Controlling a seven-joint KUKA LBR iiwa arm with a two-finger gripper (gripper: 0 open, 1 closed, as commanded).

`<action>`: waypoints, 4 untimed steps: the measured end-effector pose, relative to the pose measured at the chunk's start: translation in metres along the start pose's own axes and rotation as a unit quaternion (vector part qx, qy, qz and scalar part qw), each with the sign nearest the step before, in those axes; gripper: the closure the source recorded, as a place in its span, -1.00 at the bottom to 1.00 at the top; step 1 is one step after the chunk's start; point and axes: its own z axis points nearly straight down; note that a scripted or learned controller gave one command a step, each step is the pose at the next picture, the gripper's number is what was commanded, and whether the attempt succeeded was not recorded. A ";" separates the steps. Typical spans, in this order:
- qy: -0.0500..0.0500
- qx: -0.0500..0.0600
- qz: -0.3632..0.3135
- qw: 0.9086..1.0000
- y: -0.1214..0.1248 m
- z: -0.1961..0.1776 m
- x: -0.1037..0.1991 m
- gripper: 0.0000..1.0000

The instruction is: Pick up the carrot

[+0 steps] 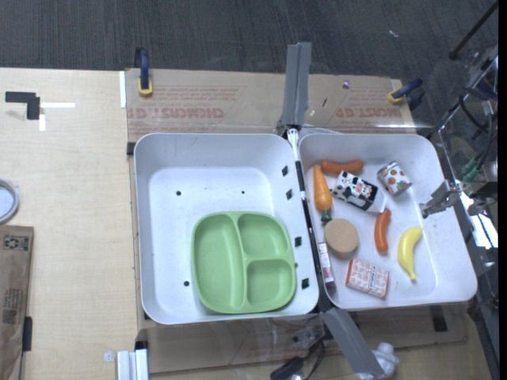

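The carrot (321, 188) lies along the left wall of the right bin (444, 287), beside a sausage (342, 165). The gripper (444, 200) sits at the bin's right rim; I cannot tell its state.

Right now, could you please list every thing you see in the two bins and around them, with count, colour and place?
carrot: 1, orange, right bin, near its left wall
sausages: 2, orange-red, right bin; one at the top, the other beside the banana
banana: 1, yellow, right bin, right side
black and white carton: 1, right bin, middle
small box: 1, white and red, right bin, upper right
round disc: 1, tan, right bin, below the carrot
patterned packet: 1, red and white, right bin, bottom
divided plate: 1, green, left bin
bins: 2, white, side by side
clamps: 2, yellow and blue, back edge of the bench
gripper: 1, grey, over the right bin's right edge
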 end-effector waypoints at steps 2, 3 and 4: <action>0.000 -0.001 0.082 0.997 0.114 0.194 0.074 -1.00; -0.001 0.001 0.081 0.997 0.114 0.186 0.073 1.00; 0.000 0.001 0.159 0.987 0.096 0.097 0.178 1.00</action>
